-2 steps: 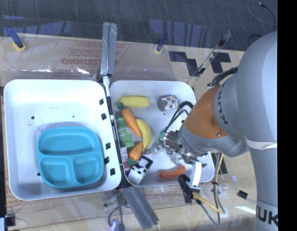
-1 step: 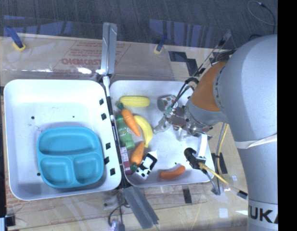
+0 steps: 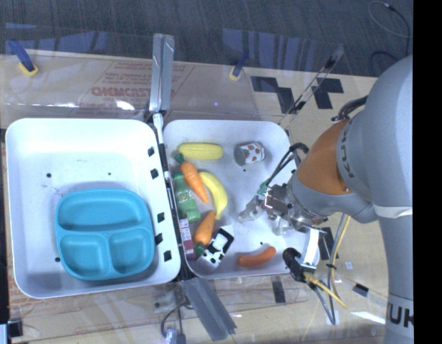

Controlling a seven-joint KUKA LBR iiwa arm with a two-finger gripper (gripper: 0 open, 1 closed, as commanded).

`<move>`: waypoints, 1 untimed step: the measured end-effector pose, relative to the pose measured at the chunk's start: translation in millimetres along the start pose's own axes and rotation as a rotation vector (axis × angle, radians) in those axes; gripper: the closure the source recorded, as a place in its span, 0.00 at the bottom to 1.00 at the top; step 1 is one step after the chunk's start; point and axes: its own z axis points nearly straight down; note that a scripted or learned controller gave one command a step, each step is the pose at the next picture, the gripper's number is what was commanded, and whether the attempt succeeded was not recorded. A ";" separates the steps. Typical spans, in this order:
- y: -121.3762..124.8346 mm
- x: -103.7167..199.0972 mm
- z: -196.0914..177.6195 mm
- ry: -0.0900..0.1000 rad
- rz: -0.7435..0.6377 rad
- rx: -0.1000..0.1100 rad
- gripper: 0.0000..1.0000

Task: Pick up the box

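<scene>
Fingers [image 3: 253, 208] open above right bin; box [image 3: 218, 245] black-and-white, tilted.

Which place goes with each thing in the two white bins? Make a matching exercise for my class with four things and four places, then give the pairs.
Things:
1. blue divided tray
2. corn cob
3. sausage
4. black-and-white box

Places:
A. right bin, far edge
B. right bin, near edge, beside the sausage
C. left bin
D. right bin, near edge, below the hand

Pairs: 1-C, 2-A, 3-D, 4-B
</scene>
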 end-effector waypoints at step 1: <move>-29.2 25.4 -0.2 -0.001 -0.076 -0.004 0.00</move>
